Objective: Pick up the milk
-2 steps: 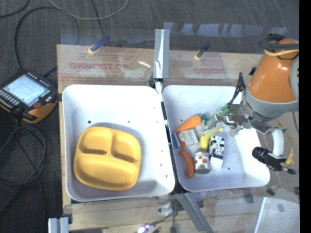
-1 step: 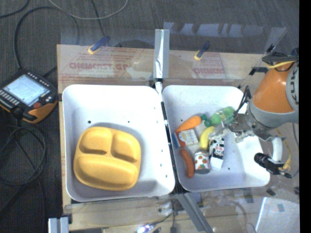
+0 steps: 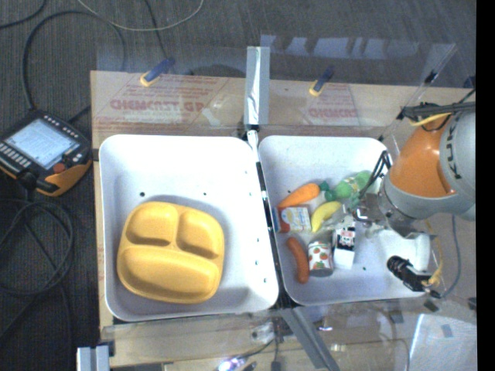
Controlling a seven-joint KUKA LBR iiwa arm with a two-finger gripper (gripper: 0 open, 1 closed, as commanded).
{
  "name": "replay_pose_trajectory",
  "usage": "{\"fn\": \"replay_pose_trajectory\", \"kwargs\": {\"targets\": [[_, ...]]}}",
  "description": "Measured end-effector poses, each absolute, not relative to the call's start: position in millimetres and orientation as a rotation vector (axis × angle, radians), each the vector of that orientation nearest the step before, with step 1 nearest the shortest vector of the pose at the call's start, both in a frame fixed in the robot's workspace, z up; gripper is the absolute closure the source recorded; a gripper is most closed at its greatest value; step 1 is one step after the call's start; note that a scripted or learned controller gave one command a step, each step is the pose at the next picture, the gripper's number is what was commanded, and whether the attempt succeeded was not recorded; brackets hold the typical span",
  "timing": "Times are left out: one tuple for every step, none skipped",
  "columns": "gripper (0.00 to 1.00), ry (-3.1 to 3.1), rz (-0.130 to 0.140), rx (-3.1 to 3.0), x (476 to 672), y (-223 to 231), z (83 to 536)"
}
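The milk (image 3: 345, 246), a small white carton with black patches, stands in the right bin (image 3: 363, 280) amid a tight cluster; the claw (image 3: 363, 213) hovers just beside it, and whether it is released or clenched I cannot tell, since the wrist hides it. The likely trouble is crowding; the can (image 3: 319, 257) touches the milk on one side and the banana (image 3: 326, 215) lies just above, so a descent slightly off could nudge or seize a neighbour, or tip the carton. Counted: one milk, one can, one banana, one carrot (image 3: 298, 195), one sausage (image 3: 298, 259), one snack packet (image 3: 296, 219), one green item (image 3: 346, 185); one yellow tray (image 3: 171, 251) in the left bin (image 3: 116, 161); two bins.
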State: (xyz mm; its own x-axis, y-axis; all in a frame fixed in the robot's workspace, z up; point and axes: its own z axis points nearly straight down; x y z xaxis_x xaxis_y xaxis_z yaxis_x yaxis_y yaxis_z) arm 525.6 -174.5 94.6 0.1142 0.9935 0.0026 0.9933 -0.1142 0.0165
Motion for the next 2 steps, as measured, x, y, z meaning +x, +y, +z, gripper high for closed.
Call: {"fn": "replay_pose_trajectory", "kwargs": {"targets": [[1.0,2.086,0.021,2.335,525.9,-172.6,100.6],[1.0,1.886,-0.005,2.513,527.9,-151.7,192.3]]}}
